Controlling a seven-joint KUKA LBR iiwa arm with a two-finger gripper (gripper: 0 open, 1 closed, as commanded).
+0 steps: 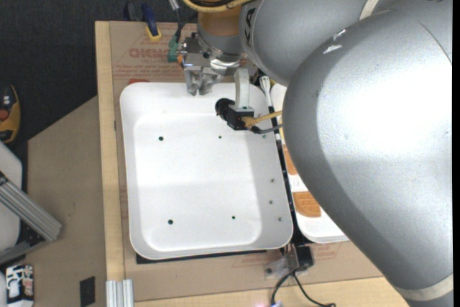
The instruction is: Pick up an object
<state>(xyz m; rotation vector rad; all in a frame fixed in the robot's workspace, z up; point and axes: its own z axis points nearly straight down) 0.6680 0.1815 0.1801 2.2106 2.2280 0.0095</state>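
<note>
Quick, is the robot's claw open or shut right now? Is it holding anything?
Gripper: cannot be told whether open or shut; nothing visible between its fingers. It sits at the far edge of the left bin.
</note>
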